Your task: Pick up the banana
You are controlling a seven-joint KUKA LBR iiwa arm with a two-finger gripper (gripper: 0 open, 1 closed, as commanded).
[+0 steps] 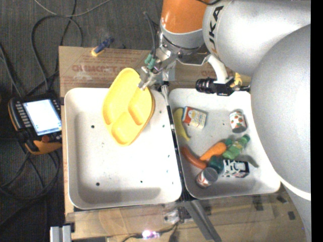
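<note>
The banana (pixel 179 124), yellow-green, lies along the left wall of the right bin (pixel 262 185), one end tucked beside a small carton (pixel 195 117). My gripper (pixel 145 81) hangs over the far edge of the left bin (pixel 81 185), well to the left of and beyond the banana. Its fingers are closed on the far right rim of a yellow divided plate (pixel 126 110). The plate tilts over the left bin's far rim.
The right bin also holds a white-and-red cup (pixel 237 120), a carrot (pixel 214 150), a green toy (pixel 236 144), a red sausage-like piece (pixel 191 158), a can (pixel 206 177) and a black-and-white item (pixel 234 169). A tablet (pixel 38 116) sits left of the bench.
</note>
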